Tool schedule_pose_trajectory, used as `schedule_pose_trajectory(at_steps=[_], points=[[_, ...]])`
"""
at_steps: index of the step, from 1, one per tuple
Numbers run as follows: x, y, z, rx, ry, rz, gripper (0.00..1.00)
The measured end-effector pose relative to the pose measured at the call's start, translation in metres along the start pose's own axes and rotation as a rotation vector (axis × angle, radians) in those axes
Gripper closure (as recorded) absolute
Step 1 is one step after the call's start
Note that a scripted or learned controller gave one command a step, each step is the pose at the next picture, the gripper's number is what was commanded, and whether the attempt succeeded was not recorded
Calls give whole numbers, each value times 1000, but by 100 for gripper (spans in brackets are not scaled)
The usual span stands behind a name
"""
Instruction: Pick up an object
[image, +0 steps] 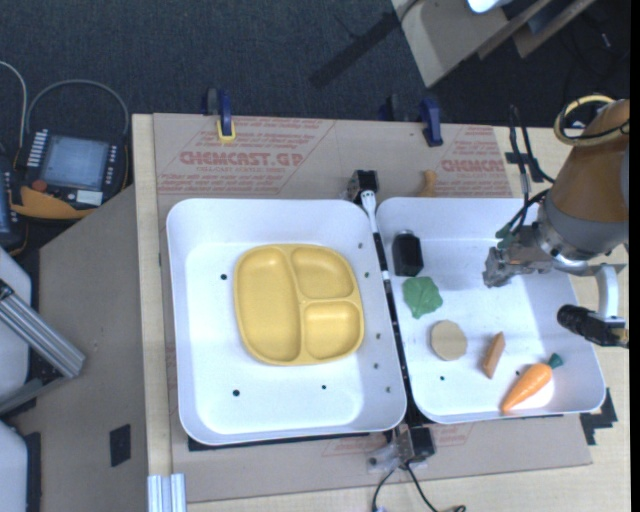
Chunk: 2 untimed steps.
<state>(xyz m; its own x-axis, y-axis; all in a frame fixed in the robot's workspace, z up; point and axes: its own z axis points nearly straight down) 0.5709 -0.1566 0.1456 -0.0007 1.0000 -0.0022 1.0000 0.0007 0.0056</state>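
Where the bench (150, 300) is covered by a brown sheet, red lettering reading "CHEMCAST GP" is printed near its far edge, and a second, partly hidden run of the same red print is seen further right. Two shallow white bins are set on it side by side, their inner rims touching. The left bin (200, 380) is occupied by a yellow plate (298, 303) divided into three compartments. The arm (590, 180), grey with an orange band, is brought in from the right over the right bin (450, 400), and its gripper (505, 265) is held low near that bin's far right part; whether it is spread or pressed together cannot be told, and nothing is seen caught in it. Within the right bin, an orange carrot (527, 387) with a green tip is laid by the near right corner. A black block (407, 253) is placed by the left wall, with a green leafy piece (423, 296) just in front of it. A round beige disc (449, 341) is found nearer the middle, and a small brown stick-shaped piece (492, 355) lies between the disc and the carrot.
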Motion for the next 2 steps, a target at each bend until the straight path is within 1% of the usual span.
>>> schedule_pose_trajectory(at_steps=[1, 2], points=[[-5, 4, -63, -3, -1, 0, 100], [-5, 4, -69, 2, 0, 0, 100]])
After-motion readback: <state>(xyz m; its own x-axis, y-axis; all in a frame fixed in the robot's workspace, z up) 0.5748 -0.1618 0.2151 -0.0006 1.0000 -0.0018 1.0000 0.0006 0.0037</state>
